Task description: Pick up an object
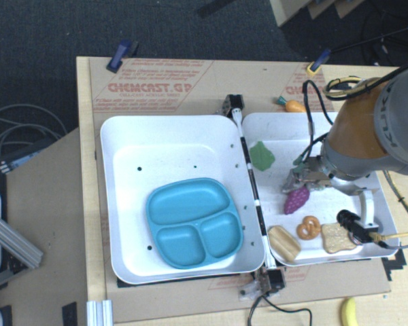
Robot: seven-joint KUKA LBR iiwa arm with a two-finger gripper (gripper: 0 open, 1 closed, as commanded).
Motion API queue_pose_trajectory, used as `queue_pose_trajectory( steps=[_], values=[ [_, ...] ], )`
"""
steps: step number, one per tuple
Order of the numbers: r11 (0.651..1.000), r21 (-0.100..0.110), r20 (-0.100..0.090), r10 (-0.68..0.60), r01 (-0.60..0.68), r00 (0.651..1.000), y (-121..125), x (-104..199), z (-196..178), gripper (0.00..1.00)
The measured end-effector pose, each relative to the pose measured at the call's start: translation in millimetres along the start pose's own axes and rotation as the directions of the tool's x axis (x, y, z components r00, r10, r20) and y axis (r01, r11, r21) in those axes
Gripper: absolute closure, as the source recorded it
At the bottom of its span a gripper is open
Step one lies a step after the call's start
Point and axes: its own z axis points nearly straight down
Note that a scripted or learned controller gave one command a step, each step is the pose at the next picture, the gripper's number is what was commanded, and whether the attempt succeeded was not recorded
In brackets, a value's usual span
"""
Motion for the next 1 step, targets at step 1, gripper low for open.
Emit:
queue_pose_trajectory(
  steps=[1],
  values=[
    [1.000,0.003,-0.002,-0.002,0.002,1.000,13.9,64.1,-118.0,1.00]
  ],
)
